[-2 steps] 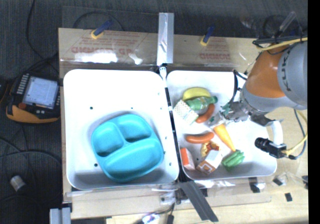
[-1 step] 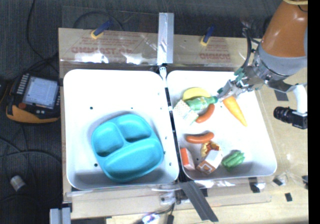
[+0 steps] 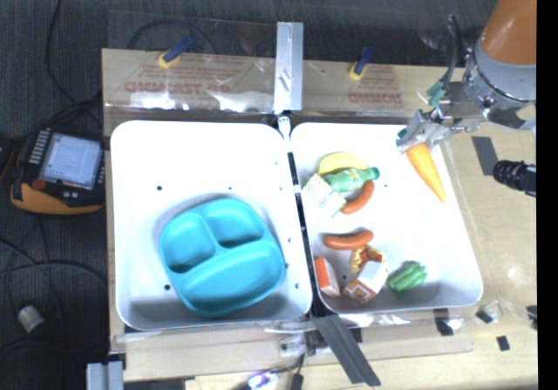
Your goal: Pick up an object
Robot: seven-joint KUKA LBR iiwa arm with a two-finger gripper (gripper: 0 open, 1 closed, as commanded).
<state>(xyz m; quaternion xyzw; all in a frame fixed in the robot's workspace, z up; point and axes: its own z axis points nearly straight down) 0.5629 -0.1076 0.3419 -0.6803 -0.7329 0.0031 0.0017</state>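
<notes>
My two-finger gripper (image 3: 422,133) sits over the 1 o'clock corner of the right shallow white bin (image 3: 462,244), with the orange cone-shaped toy carrot (image 3: 428,167) pinched at its thick end between the fingers. The carrot hangs point-down toward 5 o'clock, tip over the bin's right rim, so I judge the grasp is at the stem end and the weight is swinging it off-axis. That's a marginal hold: it could slip if I accelerate hard. The carrot looks clear of the bin floor, though from this slant I can't confirm how high. The rest of the pile stays at 9 to 7 o'clock from my gripper: a green plastic bottle (image 3: 350,177) on a yellow piece (image 3: 336,161), two orange-red toy sausages (image 3: 358,197), one of them lower (image 3: 348,240), a small printed carton (image 3: 365,279) and a green leafy toy (image 3: 406,277). They're bunched centre-bin, well apart from the carrot, so nothing is tangled with it. The left shallow white bin (image 3: 139,205) holds a blue sectioned plastic plate (image 3: 222,256), the likely drop side. Next: lift straight and slow.
</notes>
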